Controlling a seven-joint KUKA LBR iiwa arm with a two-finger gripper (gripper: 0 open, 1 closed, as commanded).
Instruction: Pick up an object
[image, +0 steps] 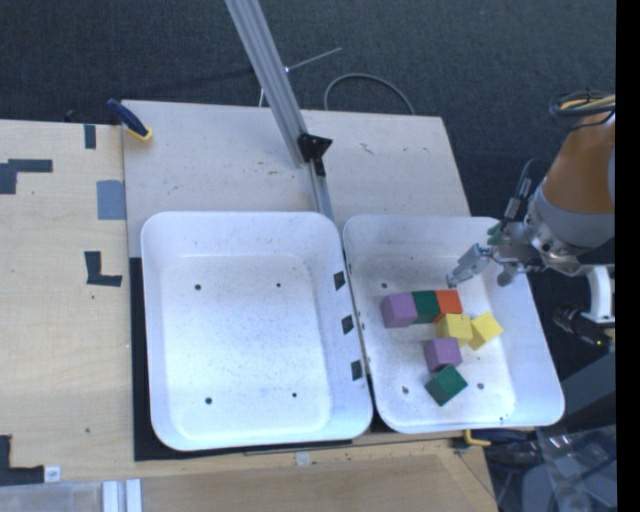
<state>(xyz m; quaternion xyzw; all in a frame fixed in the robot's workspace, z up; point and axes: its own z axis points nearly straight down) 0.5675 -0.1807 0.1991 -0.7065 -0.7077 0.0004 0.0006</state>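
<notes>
camera view: the gripper (484, 263) hangs over the right bin (530, 400) near its upper right area with its fingers spread apart and nothing between them, just above the orange block (450, 300), which sits square-on in the block cluster beside the green block (426, 304).

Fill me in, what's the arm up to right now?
The KUKA arm reaches in from the right with its end effector over the right bin, just above the cluster of blocks. It holds nothing. The blocks all lie in that bin: a purple block, green block, orange block, two yellow blocks, a second purple block and a dark green block. The left bin sits beside it.
</notes>
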